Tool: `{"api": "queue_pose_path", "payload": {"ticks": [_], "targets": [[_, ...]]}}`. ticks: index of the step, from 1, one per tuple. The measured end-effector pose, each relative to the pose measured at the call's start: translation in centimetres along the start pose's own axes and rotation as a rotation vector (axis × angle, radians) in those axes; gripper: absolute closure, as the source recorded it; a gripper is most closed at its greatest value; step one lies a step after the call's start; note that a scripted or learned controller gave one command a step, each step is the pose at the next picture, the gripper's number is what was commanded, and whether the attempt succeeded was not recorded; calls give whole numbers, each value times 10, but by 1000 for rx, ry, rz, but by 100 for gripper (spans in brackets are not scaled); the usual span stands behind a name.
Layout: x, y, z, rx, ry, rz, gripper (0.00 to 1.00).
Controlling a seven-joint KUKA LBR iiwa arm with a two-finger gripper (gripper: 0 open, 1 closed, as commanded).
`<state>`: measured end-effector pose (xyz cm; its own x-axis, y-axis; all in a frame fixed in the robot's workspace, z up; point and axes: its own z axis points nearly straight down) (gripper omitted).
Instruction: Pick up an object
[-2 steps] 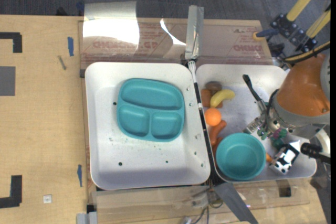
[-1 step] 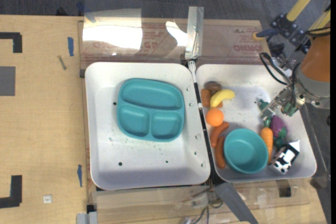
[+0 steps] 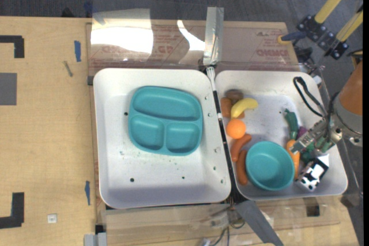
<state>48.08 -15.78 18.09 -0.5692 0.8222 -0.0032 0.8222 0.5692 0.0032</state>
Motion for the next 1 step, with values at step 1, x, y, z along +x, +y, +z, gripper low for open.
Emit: {"api": "queue_pose_path", "payload": {"ticks": [1], "targets": [[31, 46, 32, 3, 7, -34, 100]]}}
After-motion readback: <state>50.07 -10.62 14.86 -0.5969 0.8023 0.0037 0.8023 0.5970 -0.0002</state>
